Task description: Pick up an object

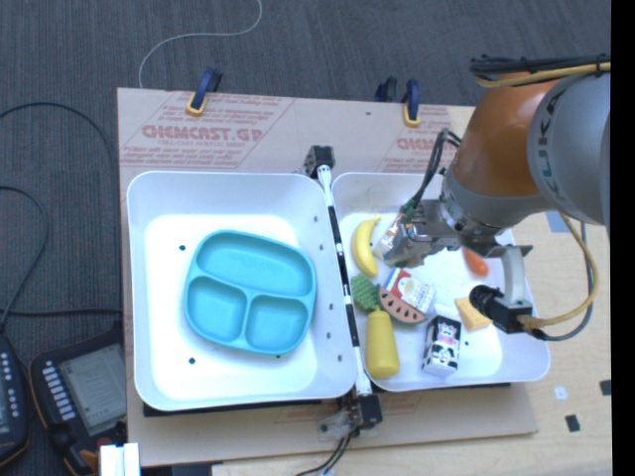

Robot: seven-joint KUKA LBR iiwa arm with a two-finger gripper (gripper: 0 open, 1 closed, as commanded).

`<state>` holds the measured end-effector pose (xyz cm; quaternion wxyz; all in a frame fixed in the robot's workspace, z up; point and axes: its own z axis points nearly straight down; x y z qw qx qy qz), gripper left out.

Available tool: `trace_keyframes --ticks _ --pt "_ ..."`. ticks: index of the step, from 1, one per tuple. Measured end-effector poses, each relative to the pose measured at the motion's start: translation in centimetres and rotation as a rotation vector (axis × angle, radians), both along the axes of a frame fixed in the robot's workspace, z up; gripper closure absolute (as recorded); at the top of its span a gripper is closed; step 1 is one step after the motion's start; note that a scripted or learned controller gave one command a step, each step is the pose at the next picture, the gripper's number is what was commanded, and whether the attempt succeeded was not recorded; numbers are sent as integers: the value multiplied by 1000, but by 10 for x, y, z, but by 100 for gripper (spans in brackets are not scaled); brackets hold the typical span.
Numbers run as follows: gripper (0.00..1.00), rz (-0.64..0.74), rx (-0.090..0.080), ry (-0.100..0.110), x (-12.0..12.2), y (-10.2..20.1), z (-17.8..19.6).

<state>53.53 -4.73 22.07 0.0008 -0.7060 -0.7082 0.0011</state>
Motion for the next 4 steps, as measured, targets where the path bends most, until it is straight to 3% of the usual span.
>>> trace_keyframes --ticks 1,2,3,4 --pt "100 1 0 1 1 0 9" --pt "0 1 0 1 1 0 9" --pt "0 -3 -1 1 50 -50 -81" --pt "0 -3 0 -5 44 -54 -133"
